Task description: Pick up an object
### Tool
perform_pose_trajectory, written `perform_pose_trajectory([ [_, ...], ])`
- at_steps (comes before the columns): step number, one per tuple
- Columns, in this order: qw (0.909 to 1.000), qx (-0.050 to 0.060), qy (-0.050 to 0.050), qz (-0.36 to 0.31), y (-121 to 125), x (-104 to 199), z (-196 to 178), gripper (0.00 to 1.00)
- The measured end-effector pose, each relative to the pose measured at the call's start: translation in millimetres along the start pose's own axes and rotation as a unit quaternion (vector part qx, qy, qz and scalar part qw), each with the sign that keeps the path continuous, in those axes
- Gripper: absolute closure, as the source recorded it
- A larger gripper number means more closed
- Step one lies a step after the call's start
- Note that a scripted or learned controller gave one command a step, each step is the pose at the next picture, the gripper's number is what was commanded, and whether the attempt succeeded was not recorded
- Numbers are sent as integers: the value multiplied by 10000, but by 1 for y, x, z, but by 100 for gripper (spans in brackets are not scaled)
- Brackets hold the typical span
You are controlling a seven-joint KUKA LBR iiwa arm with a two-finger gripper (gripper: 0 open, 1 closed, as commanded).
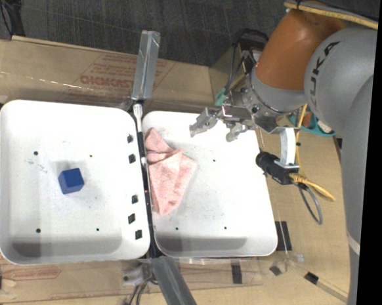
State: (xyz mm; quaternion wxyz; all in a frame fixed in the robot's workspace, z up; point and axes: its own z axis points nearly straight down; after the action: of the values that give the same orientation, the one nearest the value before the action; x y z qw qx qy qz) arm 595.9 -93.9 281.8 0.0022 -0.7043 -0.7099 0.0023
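Note:
A crumpled pink cloth (pixel 168 170) lies in the right bin (pixel 239 205), against its left wall. A small blue cube (pixel 71 180) sits in the left bin (pixel 28 136), left of its middle. My gripper (pixel 216 129) hangs above the back of the right bin, up and to the right of the cloth. Its two fingers stand apart with nothing between them, so it is open.
A metal divider (pixel 144 72) rises at the back between the two bins, with black clips along their shared wall. Brown cardboard (pixel 66 66) lies behind the bins. The right bin's floor right of the cloth is bare white.

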Motion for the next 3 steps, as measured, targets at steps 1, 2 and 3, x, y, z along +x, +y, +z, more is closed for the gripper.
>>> perform_pose_trajectory([
  [1,9995,7,0,302,10,-18,149,0],
  [2,9999,-52,-6,-150,4,1,186,0],
  [3,9999,-54,2,-86,37,-21,186,0],
])
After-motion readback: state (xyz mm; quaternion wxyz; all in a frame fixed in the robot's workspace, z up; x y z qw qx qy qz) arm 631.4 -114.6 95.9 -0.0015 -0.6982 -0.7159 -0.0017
